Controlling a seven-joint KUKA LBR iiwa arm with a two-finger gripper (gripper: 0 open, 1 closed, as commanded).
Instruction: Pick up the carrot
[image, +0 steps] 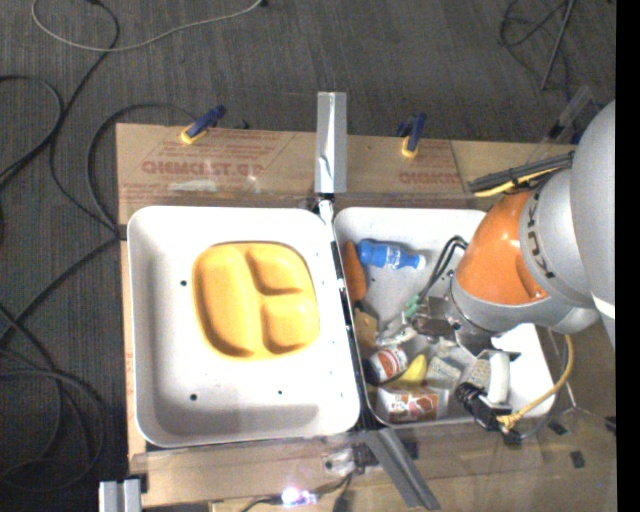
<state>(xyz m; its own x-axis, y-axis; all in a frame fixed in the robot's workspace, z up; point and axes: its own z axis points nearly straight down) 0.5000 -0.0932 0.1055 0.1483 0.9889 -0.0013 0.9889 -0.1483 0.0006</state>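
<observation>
orange and slim, the carrot (354, 271) lies along the left wall of the right bin (440, 217), far of a jumble of packets. my fingers (432, 322) are buried under my wrist there; clenched or released, i cannot tell.

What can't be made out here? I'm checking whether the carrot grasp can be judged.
- Gripper: fingers masked by the arm's wrist and clutter, camera view.
- Carrot: lower end lost among clutter against the right bin wall.
- Cans: labels too small to read.
</observation>
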